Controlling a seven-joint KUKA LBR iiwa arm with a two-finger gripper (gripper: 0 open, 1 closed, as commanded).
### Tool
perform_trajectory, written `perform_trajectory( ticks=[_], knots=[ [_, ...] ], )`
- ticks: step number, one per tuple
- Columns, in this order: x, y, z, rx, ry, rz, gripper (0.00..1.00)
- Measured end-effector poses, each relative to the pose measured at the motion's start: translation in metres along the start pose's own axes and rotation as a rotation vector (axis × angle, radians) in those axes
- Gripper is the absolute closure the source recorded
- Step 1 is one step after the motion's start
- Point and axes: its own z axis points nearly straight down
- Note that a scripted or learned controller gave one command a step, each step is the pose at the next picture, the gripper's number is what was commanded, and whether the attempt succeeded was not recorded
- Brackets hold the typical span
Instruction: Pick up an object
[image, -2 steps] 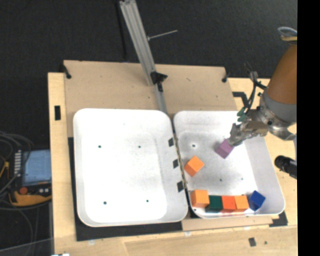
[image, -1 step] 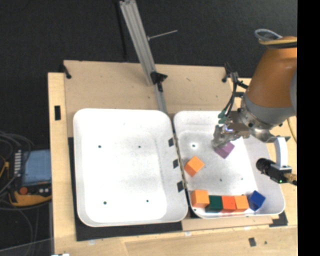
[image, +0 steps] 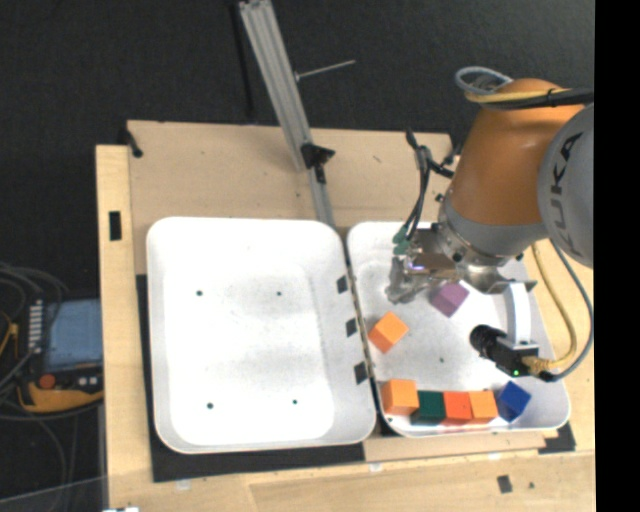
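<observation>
Arm enters from the right, orange band above the wrist, and hangs over the right bin (image: 556, 415). Hand (image: 405, 285) sits low over the upper left part of that bin, close to the divider between the two bins. Metallic finger hardware visible at the hand's lower left edge, but the wrist body covers most of it; cannot tell whether the fingers are apart or together. Nothing seen between them.

Purple block (image: 449, 298) lies just beside the hand, on its lower right, partly tucked under the wrist. It appears to be close to or touching the hand's housing, though the view is too poor to be sure. It looks turned, one corner pointing down toward the near edge; no clear long axis, roughly cubic.

Orange block (image: 388, 331) sits apart below the hand, near the divider, also rotated so a corner faces the near edge; no long axis.

Row along the near wall of the right bin, left to right: orange block (image: 401, 396), green block (image: 431, 406), red-orange block (image: 458, 405), orange block (image: 483, 404), blue block (image: 513, 399), the last one skewed.

Left bin (image: 160, 300) on the tan surface (image: 220, 170), beside the right bin.
</observation>
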Motion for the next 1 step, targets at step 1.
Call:
perform_trajectory(
  ticks=[1],
  knots=[
    [0.0506,-0.0169,0.0248,0.001,0.000,0.000,1.00]
  ],
)
